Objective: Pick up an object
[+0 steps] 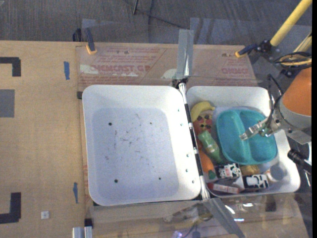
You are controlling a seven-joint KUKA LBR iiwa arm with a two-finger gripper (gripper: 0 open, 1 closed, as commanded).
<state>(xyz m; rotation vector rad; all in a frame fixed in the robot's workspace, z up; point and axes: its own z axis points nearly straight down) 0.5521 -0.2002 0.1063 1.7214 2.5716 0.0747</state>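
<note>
While nothing is yet lifted, we judge the step in hand to be the descent onto a chosen object in the right bin (292, 182), so we read the scene from the near edge outward. Nearest us along that bin's front wall lie a small black-and-white cow toy (228, 171), a second black-and-white piece (256, 181) beside it, and a red-and-white tube-like item (224, 187) we cannot name more closely. Just behind them an orange carrot-like piece (207, 165) and a green bottle-shaped toy (210, 146) run along the left wall, and a teal divided plate (233, 133) covers most of the bin's middle. The gripper (257, 130) hangs over that plate, its metal fingers (249, 133) slightly parted with nothing between them, so we call it released and not holding. Farther back, a yellow banana (199, 109) lies in the far-left corner, touching the plate's rim. The left bin (94, 103) sits alongside, and beyond both bins a cardboard sheet (129, 66) lies on the table (34, 133). To do this well we would avoid closing on the plate's flat face, which offers no purchase; we would rather straddle its rim or a divider ridge, or shift toward the banana or bottle, then come straight down and close fully before lifting.
</note>
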